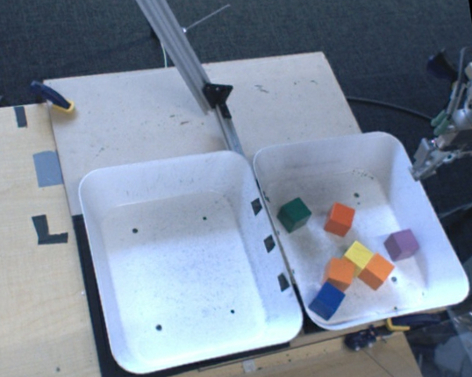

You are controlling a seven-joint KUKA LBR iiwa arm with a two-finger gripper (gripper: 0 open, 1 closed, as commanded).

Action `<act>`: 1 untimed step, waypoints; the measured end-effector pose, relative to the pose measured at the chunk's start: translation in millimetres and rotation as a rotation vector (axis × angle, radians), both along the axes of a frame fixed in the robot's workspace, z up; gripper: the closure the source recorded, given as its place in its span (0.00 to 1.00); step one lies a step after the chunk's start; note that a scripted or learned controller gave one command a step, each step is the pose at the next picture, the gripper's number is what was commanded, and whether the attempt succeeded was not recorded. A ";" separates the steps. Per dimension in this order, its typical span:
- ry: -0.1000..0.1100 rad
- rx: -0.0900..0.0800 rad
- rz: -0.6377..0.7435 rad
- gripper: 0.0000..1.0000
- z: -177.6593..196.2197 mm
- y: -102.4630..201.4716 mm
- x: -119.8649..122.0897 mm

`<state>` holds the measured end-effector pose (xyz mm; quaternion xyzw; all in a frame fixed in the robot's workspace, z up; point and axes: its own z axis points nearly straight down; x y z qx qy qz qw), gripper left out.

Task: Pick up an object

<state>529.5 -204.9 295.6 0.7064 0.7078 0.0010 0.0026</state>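
Overhead slanted view of both bins [86,198]

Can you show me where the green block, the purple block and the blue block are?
green block [293,214], camera view, on its top face.
purple block [401,244], camera view, on its top face.
blue block [327,300], camera view, on its top face.

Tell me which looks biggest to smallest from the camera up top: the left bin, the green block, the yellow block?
1. left bin, by far the largest.
2. green block.
3. yellow block, which looks a little smaller, but another block partly covers it, so these two may really match.
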 end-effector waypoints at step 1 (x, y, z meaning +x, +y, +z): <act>0.005 0.003 0.004 1.00 1.5 51.6 16.0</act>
